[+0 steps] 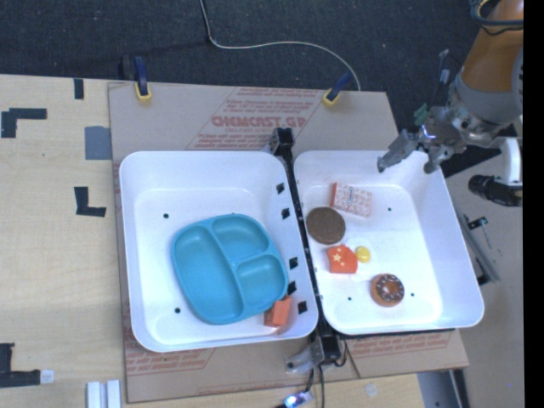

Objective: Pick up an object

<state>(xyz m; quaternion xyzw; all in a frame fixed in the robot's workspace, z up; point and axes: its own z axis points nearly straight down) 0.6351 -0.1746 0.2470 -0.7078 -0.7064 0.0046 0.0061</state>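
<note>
Wooden desk below, two shallow white bins side by side, and the pincer hangs over the right bin's far edge, fingers spread wide, gripping nothing. Inside that bin: a brown round disc near the divider, a pink patterned packet behind it, a chocolate sprinkled doughnut toward the near edge.

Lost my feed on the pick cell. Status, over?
Gripper open, holding nothing, above right bin's far edge. Donut, brown disc, orange block lie untouched in that bin. Nothing in the way.
</note>
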